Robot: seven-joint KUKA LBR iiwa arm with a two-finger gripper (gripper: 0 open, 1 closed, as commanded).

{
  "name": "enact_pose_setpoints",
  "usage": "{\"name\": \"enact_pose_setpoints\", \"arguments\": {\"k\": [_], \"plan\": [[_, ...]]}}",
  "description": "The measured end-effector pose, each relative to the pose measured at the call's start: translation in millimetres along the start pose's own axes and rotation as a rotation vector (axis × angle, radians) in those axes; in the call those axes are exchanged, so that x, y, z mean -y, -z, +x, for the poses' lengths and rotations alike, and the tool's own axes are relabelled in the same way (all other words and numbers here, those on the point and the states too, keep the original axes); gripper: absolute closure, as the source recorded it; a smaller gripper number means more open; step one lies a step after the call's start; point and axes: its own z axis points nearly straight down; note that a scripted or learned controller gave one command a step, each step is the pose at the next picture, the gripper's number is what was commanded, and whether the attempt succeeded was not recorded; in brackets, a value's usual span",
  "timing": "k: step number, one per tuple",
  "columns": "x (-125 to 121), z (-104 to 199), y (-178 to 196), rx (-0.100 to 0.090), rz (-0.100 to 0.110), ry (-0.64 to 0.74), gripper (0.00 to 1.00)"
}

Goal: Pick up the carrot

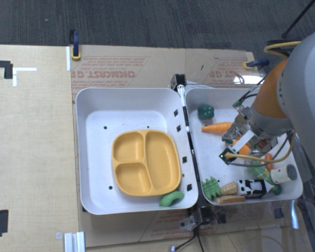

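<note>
gripper (235,134) is low in the right bin (220,90), just right of the carrot (217,128) in the view. Can't tell if it's open or closed: the arm (275,96) and wrist hardware cover it from above.

carrot lies flat on the bin floor in the far half, thin end pointing view-left toward the divider, thick end right up against the gripper. Contact or just beside, can't separate them. Not visibly gripped.

Everything else relative to the carrot:
- dark green lump (205,111): just beyond it, slightly left, apart.
- small orange piece (245,149): nearer the camera and right, partly under the wrist, shape unclear.
- light green scrap (258,170): further along that same diagonal.
- white cylinder (283,174): well right and nearer, by the right wall, on its side.
- black-and-white toy (252,188): near wall of the same bin, right of the carrot.
- tan piece (229,188): near wall, almost straight toward the camera from the carrot, touching the toy.
- spiky green piece (211,186): just left of the tan piece, near corner by the divider.
- left bin (94,140): across the divider, holding a yellow three-section plate (146,161), well left of the carrot.
- green curved piece (171,198): at the plate's near rim, touching it.
- cardboard sheet (121,70) under both bins, on the pale wood worktop (31,140).
</note>
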Motion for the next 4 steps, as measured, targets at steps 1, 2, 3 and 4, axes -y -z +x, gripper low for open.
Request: {"name": "enact_pose_setpoints", "arguments": {"k": [1,2,3,4], "plan": [[-1,0,8,0.002,0.001,0.003,1.00],[-1,0,8,0.002,0.002,0.003,0.00],[-17,7,-18,-0.004,-0.004,-0.247,0.00],[-15,7,-10,0.001,0.002,-0.239,1.00]]}}
